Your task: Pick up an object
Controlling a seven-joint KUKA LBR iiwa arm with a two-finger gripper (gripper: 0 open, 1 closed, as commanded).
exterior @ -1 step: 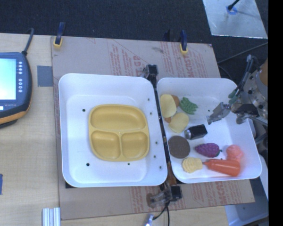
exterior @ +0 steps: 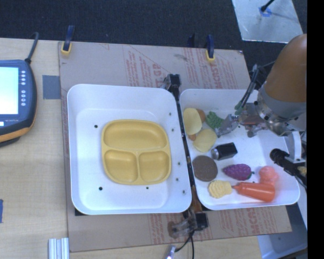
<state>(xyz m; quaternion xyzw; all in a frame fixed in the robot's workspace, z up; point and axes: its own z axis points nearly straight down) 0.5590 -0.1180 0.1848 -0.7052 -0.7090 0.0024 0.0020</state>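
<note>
I see the pincer (exterior: 230, 124) over the right bin (exterior: 291, 198), above the green toy (exterior: 214, 121); finger state undeterminable. The orange carrot (exterior: 255, 191) lies near the bin's front wall, long axis left-right, tip pointing left.

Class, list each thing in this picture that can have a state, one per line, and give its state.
yellow divided tray, upright in the left bin, compartments bare
right bin, holding toy foods
black cylinder, lying on its side
carrot, lying flat by the near wall
purple grapes, resting loose
brown disc, lying flat
gripper, over the right bin, by the green piece
handheld pendant, screen lit
</note>
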